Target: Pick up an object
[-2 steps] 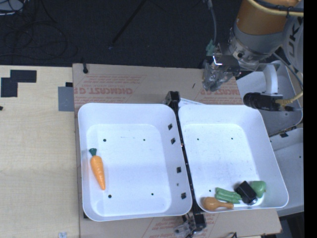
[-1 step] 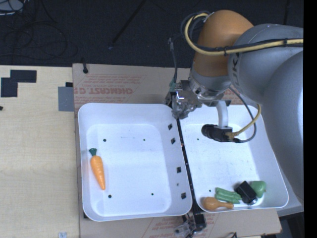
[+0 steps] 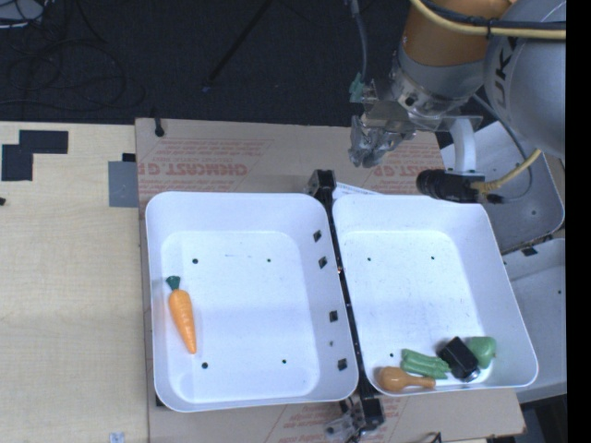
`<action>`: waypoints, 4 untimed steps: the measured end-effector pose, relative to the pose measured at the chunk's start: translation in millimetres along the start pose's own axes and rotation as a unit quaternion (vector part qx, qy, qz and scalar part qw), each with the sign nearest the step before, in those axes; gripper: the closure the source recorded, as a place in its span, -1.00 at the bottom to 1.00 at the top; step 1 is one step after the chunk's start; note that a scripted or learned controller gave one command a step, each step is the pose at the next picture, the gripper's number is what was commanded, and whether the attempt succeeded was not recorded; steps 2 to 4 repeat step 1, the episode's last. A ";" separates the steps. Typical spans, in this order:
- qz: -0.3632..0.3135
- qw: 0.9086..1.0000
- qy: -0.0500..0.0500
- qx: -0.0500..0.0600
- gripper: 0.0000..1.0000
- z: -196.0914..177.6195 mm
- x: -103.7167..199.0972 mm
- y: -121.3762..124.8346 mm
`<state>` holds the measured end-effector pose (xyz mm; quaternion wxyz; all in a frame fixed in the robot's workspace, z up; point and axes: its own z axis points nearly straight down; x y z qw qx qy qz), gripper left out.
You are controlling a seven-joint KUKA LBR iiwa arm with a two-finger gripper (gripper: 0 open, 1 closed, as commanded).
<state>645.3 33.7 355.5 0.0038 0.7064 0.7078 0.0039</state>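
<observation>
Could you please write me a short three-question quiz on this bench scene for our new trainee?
1. True or false: the carrot lies in the left bin.
2. Where is the gripper? A) above the bench behind the bins B) down in the right bin C) touching the carrot
3. Fill in: the black block lies in the right bin's near ____ corner.

Key: 1 true; 2 A; 3 right.
</observation>
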 end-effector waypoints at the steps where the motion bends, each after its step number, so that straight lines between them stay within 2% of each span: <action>1: -0.002 1.000 0.001 0.004 1.00 -46.2 74.8 -0.6; 4: -0.002 1.000 0.001 0.004 1.00 -46.2 74.8 -0.6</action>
